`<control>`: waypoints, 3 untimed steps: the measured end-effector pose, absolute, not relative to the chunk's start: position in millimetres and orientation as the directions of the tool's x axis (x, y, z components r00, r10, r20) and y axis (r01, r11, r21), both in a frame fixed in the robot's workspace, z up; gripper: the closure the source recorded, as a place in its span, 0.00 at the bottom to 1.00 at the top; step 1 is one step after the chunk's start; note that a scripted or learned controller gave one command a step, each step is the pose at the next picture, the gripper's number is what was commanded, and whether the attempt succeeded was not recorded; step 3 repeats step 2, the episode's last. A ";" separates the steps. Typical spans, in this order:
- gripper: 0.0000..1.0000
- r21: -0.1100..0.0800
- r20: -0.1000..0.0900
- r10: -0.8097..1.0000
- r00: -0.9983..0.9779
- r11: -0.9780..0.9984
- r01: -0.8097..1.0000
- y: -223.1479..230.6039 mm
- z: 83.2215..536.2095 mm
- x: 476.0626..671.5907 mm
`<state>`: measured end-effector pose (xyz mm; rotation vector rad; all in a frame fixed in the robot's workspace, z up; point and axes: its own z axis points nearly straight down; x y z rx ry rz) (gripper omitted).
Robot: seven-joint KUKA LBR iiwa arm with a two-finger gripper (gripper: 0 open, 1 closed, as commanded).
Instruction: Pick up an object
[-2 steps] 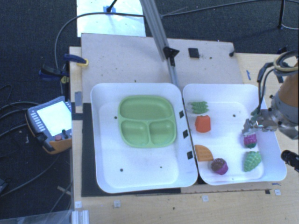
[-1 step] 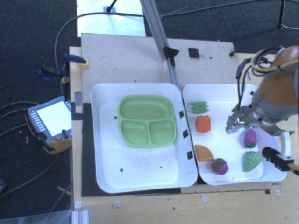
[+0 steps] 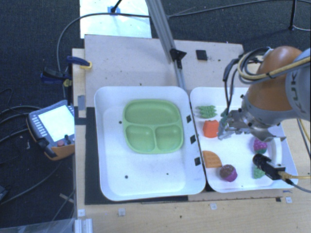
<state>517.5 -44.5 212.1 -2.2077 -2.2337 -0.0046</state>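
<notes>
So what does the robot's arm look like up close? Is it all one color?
No, two colors. The arm is mostly grey with a big, round, shiny orange part near the wrist. Black and yellow cables loop over its top. At the end sits a small grey metal gripper with thin fingers. It looks smooth and chunky, like a fat bent pipe.

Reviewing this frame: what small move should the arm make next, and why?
Probably a short descent with a slight shift toward the orange object. The gripper sits in the right bin just beside that object, nearer to it than to the green toy or the purple one, and nothing is visibly held.
</notes>
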 end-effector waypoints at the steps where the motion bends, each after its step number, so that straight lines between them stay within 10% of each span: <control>1: 1.00 0.003 0.002 1.000 -0.011 0.011 1.000 4.3 219.1 529.9; 3: 1.00 0.003 0.002 1.000 -0.011 0.011 1.000 61.4 227.3 539.0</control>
